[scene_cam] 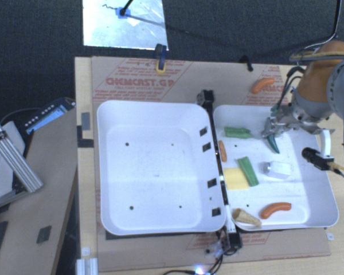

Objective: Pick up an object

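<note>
Gripper [273, 144] hangs over the back part of the right bin [327, 202], fingers close together and pointing down toward the bin floor, nothing visible between them. Fingertips sit just right of a green piece [237, 132] lying flat near the bin's back left corner; can't tell if they touch the floor. Arm [321, 93] comes in from the right, orange band above the wrist.

Right bin contents:
- green stick [247, 171] near the middle, lying at a slant, its lower end over the edge of a yellow block [235, 179]
- yellow block against the left wall, flat
- white piece [277, 169] right of the green stick, apart from it, below the gripper
- orange sausage [275, 209] near the front, lying flat
- tan wedge [246, 216] at the front left corner, close to the rim
- small orange stick [222, 150] along the left wall, near the divide between the bins

Left bin [112, 211] sits beside the right one, rims touching at the middle. Another orange sausage [262, 85] lies outside the bins on the cardboard [143, 82] behind the right bin. Black part [316, 158] of the rig sticks out over the bin's right side.
</note>
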